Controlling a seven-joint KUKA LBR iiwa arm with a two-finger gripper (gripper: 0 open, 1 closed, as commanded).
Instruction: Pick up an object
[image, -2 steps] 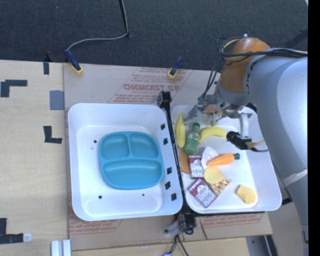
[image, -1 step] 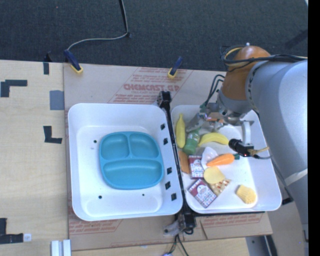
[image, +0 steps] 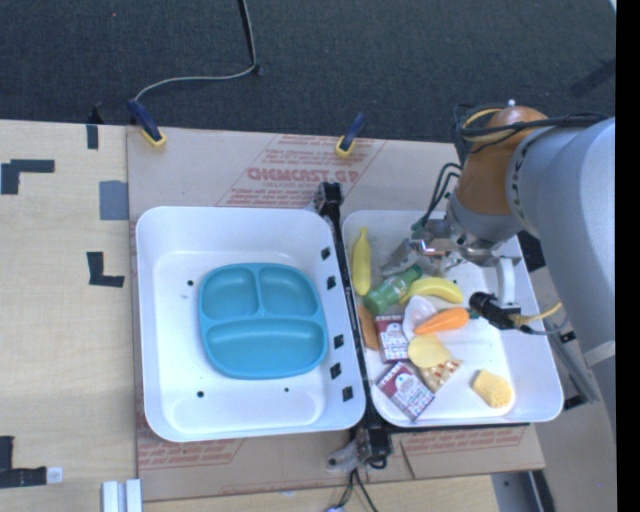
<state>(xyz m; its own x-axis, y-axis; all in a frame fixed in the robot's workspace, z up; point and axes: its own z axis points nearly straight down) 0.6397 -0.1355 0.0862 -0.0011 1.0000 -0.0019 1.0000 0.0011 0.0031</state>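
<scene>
Hovering over the right bin (image: 540, 395), the gripper (image: 415, 256) sits just beside one green bottle (image: 385, 293); its grasp cannot be told. Two bananas (image: 360, 262), one carrot (image: 442, 321), two red packets (image: 405, 390) lie nearby.

Single fixed camera above the tabletop (image: 60, 300), angled downward at moderate range over two shallow white plastic bins (image: 160, 330).
</scene>
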